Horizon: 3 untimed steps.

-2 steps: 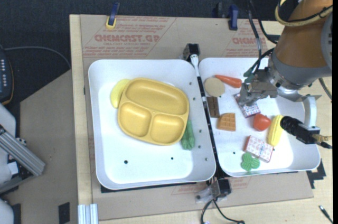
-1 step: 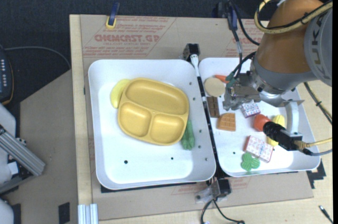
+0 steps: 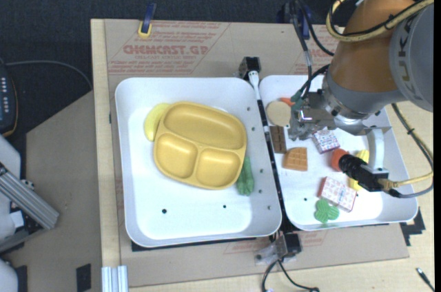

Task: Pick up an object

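Observation:
My gripper [image 3: 302,127] hangs over the upper left part of the right bin [image 3: 372,215], fingers pointing down, just above a waffle-like orange square [image 3: 297,159]. A round beige disc [image 3: 278,112] lies to its left and a brown bar [image 3: 278,139] sits along the bin's left wall. A small patterned pink-and-white block [image 3: 326,141] lies just right of the gripper. Nothing shows between the fingers. Lower in the bin are an orange ball [image 3: 337,160], a patterned card box [image 3: 338,193] and a green leafy piece [image 3: 326,212].
The left bin [image 3: 138,201] holds a yellow divided plate [image 3: 200,144] upside down, a yellow piece [image 3: 153,120] under its left edge and a green leafy thing [image 3: 245,178] at its right. The arm's body covers the right bin's upper right.

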Each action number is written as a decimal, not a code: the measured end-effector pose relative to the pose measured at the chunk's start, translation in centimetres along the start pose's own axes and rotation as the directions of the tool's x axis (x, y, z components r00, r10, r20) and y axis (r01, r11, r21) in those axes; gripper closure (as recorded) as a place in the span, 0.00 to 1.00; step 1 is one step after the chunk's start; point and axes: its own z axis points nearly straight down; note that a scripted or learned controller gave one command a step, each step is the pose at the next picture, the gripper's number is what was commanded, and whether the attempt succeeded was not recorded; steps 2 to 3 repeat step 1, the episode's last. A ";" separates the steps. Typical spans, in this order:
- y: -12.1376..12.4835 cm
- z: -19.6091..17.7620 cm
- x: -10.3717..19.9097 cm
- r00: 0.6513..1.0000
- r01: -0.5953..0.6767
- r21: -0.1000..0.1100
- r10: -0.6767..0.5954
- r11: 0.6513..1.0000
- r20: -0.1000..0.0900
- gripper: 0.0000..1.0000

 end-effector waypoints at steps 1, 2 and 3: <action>-1.1 0.0 -0.5 1.000 -0.002 0.003 0.002 1.000 -0.001 1.00; -1.1 0.0 -0.5 1.000 -0.002 0.003 0.002 1.000 -0.001 1.00; -1.1 0.0 -0.5 1.000 -0.002 0.003 0.002 1.000 -0.001 1.00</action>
